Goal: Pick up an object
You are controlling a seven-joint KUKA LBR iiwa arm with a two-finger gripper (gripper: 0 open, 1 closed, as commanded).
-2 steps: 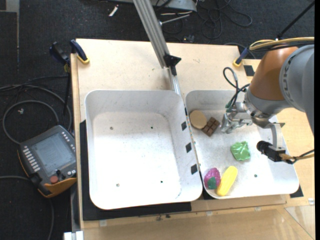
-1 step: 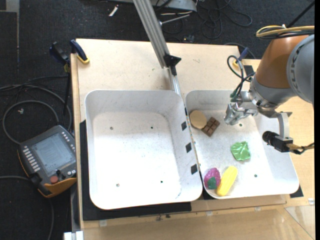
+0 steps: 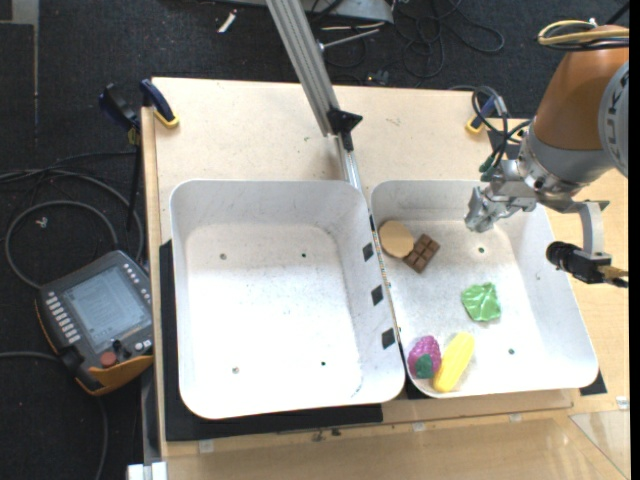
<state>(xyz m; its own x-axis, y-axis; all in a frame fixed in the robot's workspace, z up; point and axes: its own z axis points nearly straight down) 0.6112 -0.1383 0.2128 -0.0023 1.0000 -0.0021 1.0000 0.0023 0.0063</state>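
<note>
Gripper [image 3: 482, 215] over right bin [image 3: 560, 298], prob. nothing held.

I see the arm [image 3: 585, 108] entering from the right, orange band uppermost, grey wrist angled down and to the left. The gripper [image 3: 481, 215] points downward at the wrist's end, with nothing visible between its fingers.

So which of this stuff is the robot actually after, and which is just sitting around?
Part of the job:
gripper
tan disc
brown chocolate bar
green lettuce leaf
purple toy
yellow corn
right bin, which holds them all

Just lying about:
left bin
handheld control pad on the floor
clamps on the bench corners
</note>
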